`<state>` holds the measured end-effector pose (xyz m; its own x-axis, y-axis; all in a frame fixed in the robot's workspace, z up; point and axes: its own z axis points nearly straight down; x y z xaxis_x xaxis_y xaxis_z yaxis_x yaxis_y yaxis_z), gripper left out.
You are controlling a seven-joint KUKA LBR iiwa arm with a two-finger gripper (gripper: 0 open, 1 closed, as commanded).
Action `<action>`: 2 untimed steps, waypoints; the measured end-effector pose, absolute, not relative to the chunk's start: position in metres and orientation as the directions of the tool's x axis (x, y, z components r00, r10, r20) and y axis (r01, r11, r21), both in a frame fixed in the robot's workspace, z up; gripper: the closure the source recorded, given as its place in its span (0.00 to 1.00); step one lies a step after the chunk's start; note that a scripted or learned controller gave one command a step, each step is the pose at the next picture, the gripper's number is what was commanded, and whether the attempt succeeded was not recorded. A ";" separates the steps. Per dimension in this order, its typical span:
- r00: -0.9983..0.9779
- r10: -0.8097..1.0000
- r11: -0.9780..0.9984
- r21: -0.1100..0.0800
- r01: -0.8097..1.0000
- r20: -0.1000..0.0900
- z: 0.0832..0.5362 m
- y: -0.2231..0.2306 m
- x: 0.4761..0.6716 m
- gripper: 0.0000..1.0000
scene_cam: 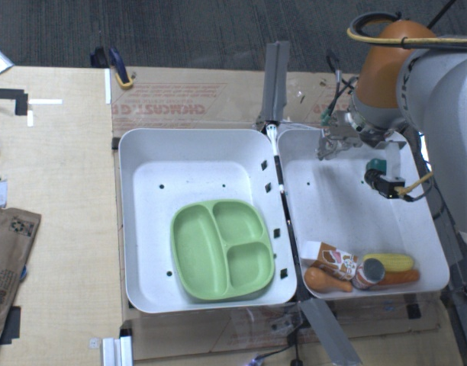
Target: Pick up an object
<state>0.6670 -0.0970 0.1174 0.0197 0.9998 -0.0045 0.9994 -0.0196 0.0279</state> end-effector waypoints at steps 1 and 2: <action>0.183 0.983 -0.183 0.000 0.983 -0.002 0.192 -0.063 0.659 1.00; 0.246 0.969 -0.246 -0.003 0.969 -0.001 0.191 -0.071 0.516 1.00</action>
<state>0.5165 -0.0710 0.1907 0.2464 0.9692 -0.0009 0.9692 -0.2464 -0.0034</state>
